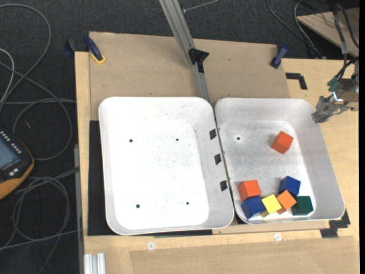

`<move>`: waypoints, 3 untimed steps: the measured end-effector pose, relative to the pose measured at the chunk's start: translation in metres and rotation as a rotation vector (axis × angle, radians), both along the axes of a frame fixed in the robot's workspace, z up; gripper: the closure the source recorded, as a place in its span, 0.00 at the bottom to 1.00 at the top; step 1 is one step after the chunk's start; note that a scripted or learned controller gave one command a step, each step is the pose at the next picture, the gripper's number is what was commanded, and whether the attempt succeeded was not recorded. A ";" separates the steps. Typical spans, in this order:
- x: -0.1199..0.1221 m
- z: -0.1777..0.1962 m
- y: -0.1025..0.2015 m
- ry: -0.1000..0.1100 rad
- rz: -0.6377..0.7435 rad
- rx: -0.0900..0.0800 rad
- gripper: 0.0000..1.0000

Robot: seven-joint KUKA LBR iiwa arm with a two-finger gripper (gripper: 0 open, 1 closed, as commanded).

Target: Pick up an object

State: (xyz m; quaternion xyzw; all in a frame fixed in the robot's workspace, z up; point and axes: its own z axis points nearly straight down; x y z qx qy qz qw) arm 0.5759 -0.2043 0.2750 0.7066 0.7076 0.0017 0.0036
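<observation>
The lone orange block (282,142) sits tilted on the floor of the right bin (325,153), well apart from the cluster of blocks (274,197) along the bin's near edge. It looks small, rigid and light, probably easy to pinch across two opposite flat faces. The hand (323,111) hovers at the bin's far right rim, up and right of the block; whether it is released or clenched cannot be told.

Grey metallic pincer (323,112), thin cables
</observation>
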 end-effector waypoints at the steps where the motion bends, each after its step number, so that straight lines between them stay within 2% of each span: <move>1: 0.019 0.002 0.058 0.003 0.006 0.004 1.00; 2: 0.021 -0.003 0.115 0.008 0.006 0.006 1.00; 3: 0.037 -0.005 0.159 0.005 0.005 0.004 1.00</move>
